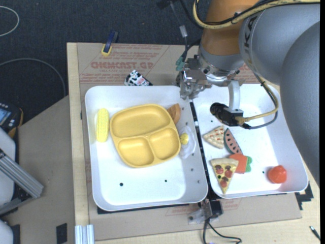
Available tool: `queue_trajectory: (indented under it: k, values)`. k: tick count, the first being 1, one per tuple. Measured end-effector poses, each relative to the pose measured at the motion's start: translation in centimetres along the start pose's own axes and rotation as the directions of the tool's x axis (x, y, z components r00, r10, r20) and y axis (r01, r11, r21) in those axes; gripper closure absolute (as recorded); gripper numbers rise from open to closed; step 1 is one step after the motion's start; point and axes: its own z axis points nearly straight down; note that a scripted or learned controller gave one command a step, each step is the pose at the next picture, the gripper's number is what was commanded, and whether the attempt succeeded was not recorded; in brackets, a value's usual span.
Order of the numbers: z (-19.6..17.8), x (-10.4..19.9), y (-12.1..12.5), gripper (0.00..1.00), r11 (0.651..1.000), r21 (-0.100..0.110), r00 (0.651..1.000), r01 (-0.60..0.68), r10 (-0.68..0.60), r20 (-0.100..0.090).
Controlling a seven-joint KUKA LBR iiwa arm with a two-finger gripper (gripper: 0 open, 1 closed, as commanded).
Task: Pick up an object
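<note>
My gripper (189,91) hangs over the far end of the wall between the two bins, just beyond a brown piece of food (175,113) that leans on the yellow divided plate (144,134). Nothing shows between the gripper's tips. In the left bin (101,187) a yellow corn cob (102,124) lies left of the plate and a small yellow piece (184,139) lies at its right. The right bin (289,151) holds two pizza slices (216,136) (222,171), a watermelon slice (233,142), an orange-red toy with green (241,163) and a red tomato (277,174).
The grey arm with its orange band (228,6) fills the upper right and overhangs the right bin. A black-and-white spotted item (137,79) and a blue-and-yellow clamp (108,43) lie on the board behind the left bin.
</note>
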Motion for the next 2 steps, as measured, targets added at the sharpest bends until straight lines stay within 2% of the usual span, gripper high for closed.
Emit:
queue_trajectory:
  k: [1,2]
  values:
    - [1.31,2.08,-1.67,1.0,1.0,0.007,1.0,-0.004,0.004,0.001]
    - [1.19,2.09,-1.59,1.0,1.0,0.004,1.0,-0.005,0.005,0.001]
